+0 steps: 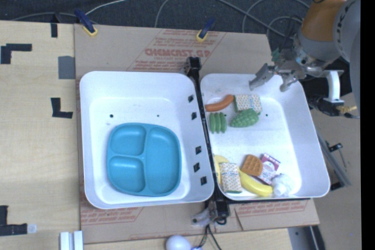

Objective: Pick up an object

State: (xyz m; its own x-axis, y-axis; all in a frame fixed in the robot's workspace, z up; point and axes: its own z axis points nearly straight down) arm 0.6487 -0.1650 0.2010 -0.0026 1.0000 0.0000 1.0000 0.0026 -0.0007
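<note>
Your two-finger gripper (273, 80) hangs spread and empty over the right white plastic bin's (310, 143) far rim, so descending here could strike the rim, missing the orange toy sausage (219, 103) below-left.

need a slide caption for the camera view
Open claw above the right bin's far edge, toy food inside; blue plate in left bin.

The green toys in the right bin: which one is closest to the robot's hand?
The bumpy green toy, right of the ridged green one, lies nearer the hand.
</note>
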